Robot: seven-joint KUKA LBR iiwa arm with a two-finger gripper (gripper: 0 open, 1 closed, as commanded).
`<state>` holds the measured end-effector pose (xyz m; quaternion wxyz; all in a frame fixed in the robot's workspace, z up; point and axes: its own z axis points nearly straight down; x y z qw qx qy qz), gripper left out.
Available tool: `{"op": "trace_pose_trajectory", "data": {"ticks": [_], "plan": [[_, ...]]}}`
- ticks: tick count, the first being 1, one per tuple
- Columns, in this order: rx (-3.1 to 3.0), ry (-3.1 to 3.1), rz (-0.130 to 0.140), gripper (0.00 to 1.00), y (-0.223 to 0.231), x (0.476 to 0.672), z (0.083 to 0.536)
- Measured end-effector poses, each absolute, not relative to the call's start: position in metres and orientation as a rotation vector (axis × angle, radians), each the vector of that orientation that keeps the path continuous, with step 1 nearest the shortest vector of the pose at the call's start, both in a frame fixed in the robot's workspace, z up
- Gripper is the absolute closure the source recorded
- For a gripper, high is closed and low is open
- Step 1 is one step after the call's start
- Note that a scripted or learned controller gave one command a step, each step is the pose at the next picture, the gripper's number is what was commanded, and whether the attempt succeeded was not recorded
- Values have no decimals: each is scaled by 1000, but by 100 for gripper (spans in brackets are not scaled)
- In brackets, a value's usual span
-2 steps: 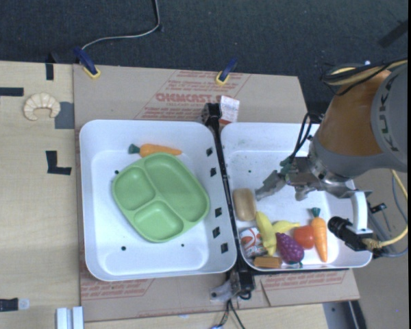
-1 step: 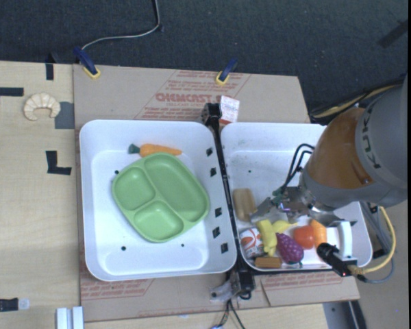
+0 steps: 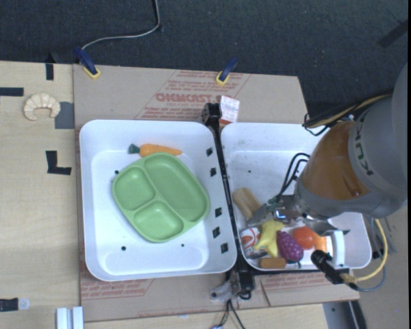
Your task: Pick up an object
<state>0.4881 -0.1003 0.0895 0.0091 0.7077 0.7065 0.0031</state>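
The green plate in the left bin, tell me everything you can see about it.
The green plate is a light green divided tray that looks like plastic, with rounded corners and three sections: one long one and two smaller ones. It lies flat and right side up, turned at a slant, near the middle of the left bin. Nothing sits in its sections. A toy carrot lies just beyond its upper edge.

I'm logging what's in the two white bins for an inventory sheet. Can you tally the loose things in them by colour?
Green: 1, divided plate
Orange: 1, carrot
Tan: 1, bread roll
Yellow: 1, toy
Purple: 1, grapes
Red: 1, tomato
Total: 6 that I can tell apart; the pile under the gripper may hide more.
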Motion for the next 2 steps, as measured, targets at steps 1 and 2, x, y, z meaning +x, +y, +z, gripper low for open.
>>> {"op": "trace_pose_trajectory", "data": {"ticks": [1, 2], "plan": [[2207, 2201, 13, 100, -102, 490, 100], [2220, 2225, 0, 100, -32, 526, 184]]}}
